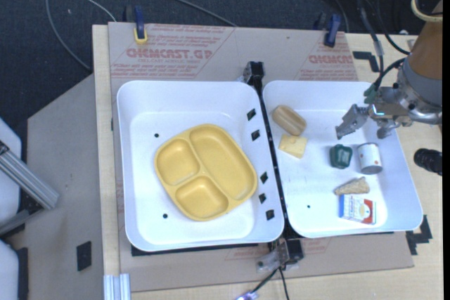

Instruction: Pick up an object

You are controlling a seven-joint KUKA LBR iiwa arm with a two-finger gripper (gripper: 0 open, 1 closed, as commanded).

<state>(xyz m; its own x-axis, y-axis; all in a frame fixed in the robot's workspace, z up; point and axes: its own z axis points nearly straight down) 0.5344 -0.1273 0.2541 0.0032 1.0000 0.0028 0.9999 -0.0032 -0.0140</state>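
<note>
Nearest the camera, a small carton (357, 209) with a blue and red print is lying at the front of the right bin (309, 218). Just behind it a tan wedge (351, 186) is resting on the bin floor. Further back, a dark green piece (340, 156) and a white can (368, 157) are sitting side by side, close but not clearly touching. Toward the bin's left side, a pale yellow block (293, 145) is lying against a brown roll (289, 120).

The claw (367, 120) is hanging over the rear right part of this bin, above and behind the green piece and the can. Its fingers (349, 123) are standing spread wide, with nothing between them. No object is being held; all six are lying in the bin.

In the left bin (133, 151), a yellow tray (204, 171) with three compartments is lying at an angle. Both bins are sitting on the table (176, 46), where two blue clamps (139, 23) are gripping the far edge.
</note>
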